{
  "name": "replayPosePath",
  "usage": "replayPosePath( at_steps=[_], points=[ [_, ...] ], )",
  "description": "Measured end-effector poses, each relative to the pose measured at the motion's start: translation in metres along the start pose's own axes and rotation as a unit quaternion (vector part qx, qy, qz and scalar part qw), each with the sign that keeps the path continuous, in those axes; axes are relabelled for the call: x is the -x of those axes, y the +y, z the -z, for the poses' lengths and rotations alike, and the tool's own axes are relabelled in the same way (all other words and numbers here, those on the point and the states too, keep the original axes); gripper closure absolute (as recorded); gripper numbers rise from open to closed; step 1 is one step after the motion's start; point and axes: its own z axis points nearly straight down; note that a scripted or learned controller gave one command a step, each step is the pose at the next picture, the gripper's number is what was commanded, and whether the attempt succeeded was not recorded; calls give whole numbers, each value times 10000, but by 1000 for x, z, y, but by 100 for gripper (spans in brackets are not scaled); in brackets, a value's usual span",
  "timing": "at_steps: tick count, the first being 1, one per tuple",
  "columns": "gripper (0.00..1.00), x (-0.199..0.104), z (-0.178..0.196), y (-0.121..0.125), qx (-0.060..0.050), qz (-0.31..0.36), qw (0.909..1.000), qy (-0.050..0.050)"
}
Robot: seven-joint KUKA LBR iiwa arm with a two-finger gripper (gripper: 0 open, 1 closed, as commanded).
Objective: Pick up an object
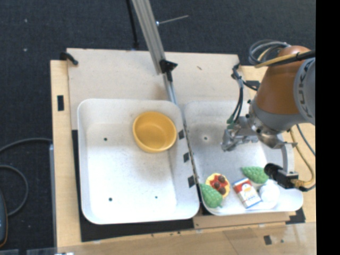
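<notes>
Left bin (95,158): yellow bowl (154,132) sits up at 12 o'clock.
Right bin (207,126): all the small stuff is bunched at 6 o'clock.
Arm (281,89): reaches in from 3 o'clock.
Gripper (229,142): over bare floor of the right bin, can't tell how the fingers stand, nothing visibly held.
Green toys (255,173): one at 5 o'clock, another (212,197) at 7.
Red-white box (247,192): between them.
Fruit plate (218,183): touching the lower green toy.

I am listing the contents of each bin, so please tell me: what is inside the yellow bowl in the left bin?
The yellow bowl shows only its own bare yellow bottom; nothing lies inside. Whatever is under it on the left bin is covered.
</notes>
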Motion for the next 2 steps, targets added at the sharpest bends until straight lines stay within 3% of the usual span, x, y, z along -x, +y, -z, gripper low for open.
replayPosePath(
  at_steps=[2],
  points=[
    [100, -109, 9, 12, 7, 11, 10000, 5]
  ],
)
